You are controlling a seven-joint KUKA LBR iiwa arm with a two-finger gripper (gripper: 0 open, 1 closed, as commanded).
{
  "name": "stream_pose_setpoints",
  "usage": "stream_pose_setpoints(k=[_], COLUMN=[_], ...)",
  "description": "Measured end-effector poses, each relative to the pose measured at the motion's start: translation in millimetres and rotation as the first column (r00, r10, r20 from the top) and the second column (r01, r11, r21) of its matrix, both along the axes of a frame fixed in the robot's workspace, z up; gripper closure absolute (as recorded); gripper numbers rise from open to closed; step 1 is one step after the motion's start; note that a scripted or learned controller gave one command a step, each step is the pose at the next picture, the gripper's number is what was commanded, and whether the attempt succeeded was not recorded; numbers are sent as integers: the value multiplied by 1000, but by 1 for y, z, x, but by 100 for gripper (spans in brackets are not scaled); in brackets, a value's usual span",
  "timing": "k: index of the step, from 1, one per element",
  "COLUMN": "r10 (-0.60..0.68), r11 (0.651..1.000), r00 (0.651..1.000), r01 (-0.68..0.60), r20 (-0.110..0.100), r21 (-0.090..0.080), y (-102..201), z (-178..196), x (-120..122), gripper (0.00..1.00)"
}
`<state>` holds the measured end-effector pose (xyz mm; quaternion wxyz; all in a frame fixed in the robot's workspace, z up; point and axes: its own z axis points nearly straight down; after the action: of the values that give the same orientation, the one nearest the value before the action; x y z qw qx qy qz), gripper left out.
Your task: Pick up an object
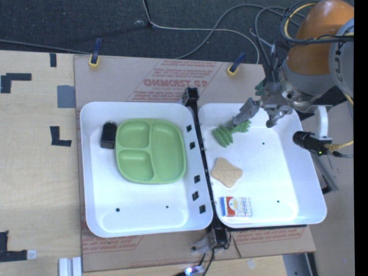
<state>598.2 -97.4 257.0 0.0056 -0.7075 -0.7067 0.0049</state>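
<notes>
1. Lowest in the frame we've got a small printed packet point(235, 206) in the right bin point(299, 180), a tan sponge-like piece point(225, 172) just above it.
2. Upper right, gripper point(258, 115) fingers spread, one touching the green ridged toy point(229, 133).
3. Left bin point(95, 171): green divided plate point(151, 151), black block point(108, 134) beside it.

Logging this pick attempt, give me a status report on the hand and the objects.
Hand over right white bin, one finger touching green ridged toy. Tan bread-shaped piece and small printed card lie apart, nearer the camera.
</notes>
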Motion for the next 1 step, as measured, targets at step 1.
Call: stream_pose_setpoints(k=[1], r10=[3], r11=[1000], r00=[1000], r01=[-3], r20=[13], r21=[-1], y=[0], z=[8], x=[2], gripper=[0])
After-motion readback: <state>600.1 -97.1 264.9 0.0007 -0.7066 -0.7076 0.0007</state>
